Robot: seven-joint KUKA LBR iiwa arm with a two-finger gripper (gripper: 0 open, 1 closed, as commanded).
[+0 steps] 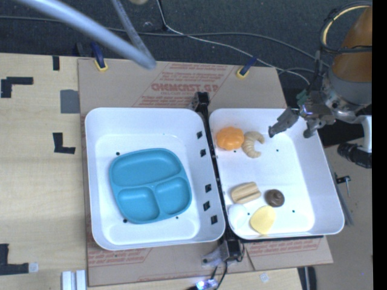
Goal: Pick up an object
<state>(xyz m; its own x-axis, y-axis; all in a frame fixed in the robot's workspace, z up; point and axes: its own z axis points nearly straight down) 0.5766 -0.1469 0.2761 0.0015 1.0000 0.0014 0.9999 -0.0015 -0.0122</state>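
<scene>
Two white bins sit side by side on the desk: the left bin (pixel 97 162) holds a blue divided tray (pixel 150 183), while the right bin (pixel 314 180) holds an orange fruit (pixel 230 138), a pale croissant (pixel 253 144), a bread roll (pixel 245 192), a brown doughnut (pixel 275 198) and a yellow lemon (pixel 262 220), with the pincer (pixel 295 125) spread and holding nothing over that bin's upper right.

A divided tray (pixel 149 185) lies in the left bin (pixel 97 125); the right bin (pixel 302 180) holds five food items.

Arm (pixel 354 53) cut off by the right edge above the orange band. Blurred grey bar (pixel 78 23) crosses the top left corner, its ends out of frame. Counter (pixel 36 162) runs off the left and bottom edges.
</scene>
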